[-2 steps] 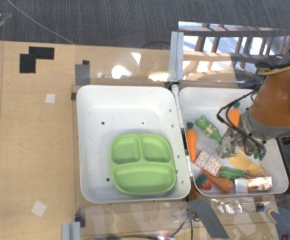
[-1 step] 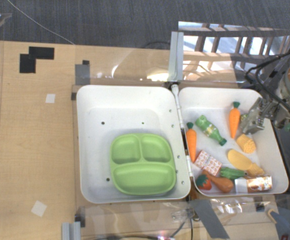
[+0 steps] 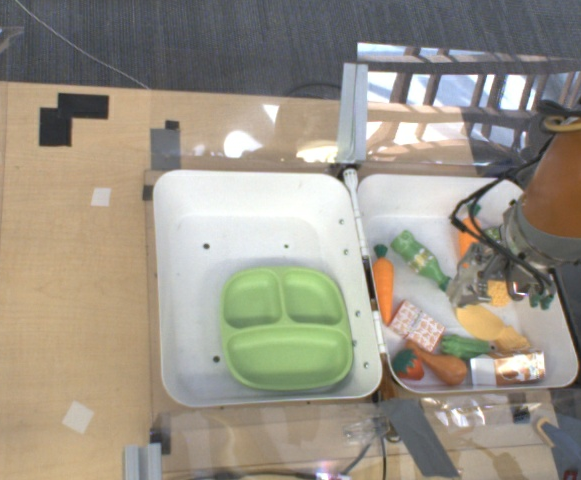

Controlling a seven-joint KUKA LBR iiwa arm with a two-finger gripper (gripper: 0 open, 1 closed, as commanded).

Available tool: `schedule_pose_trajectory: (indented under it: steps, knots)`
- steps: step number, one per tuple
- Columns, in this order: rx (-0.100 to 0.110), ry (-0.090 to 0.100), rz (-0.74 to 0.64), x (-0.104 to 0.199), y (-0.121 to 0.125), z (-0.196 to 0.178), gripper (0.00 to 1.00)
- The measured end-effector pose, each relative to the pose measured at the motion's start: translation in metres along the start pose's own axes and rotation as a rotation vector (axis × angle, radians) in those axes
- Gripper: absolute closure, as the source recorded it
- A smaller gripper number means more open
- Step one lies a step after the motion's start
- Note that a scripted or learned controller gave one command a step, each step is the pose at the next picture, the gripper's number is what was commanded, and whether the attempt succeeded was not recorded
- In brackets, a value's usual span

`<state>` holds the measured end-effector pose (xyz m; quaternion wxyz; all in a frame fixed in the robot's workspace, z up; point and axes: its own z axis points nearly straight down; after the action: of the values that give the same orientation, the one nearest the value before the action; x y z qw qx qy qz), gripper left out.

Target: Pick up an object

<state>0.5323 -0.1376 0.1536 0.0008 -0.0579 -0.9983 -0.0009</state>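
Progress looks slight: nothing is lifted, and every toy lies on the floor of the right shallow white plastic bin (image 3: 568,363). The two-finger metal gripper (image 3: 473,280) hangs low at about three o'clock in that bin, below the grey arm with its orange band (image 3: 570,178), and whether its jaws are apart or together I cannot tell, as wrist and cables crowd the view. No object shows between them, so the grasp and the lift are, in my judgement, both left to do. Just below the gripper, toward five o'clock, lies a pale yellow rounded toy (image 3: 482,320), the likeliest target; it looks smooth and flattish, partly hidden. Around it lie a green toy bottle (image 3: 418,258) at ten o'clock, an orange toy carrot (image 3: 383,286) by the bin's left wall, a small red and white box (image 3: 416,323) and a white and orange carton (image 3: 508,368) at six o'clock. The left white bin (image 3: 185,228) holds a light green divided plate (image 3: 286,327).
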Motion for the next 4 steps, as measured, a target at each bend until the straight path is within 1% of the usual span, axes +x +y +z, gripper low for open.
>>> schedule_pose_trajectory:
  steps: [1, 2, 3, 4]
  knots:
    - [0.003, -0.017, -0.211, -0.044, 0.017, -0.088, 1.0]
    - [0.002, -0.012, -0.211, -0.043, 0.017, -0.085, 0.0]
    - [0.003, -0.013, -0.274, -0.059, 0.007, 0.056, 0.0]
    - [0.005, -0.018, -0.266, -0.029, 0.02, 0.063, 0.0]
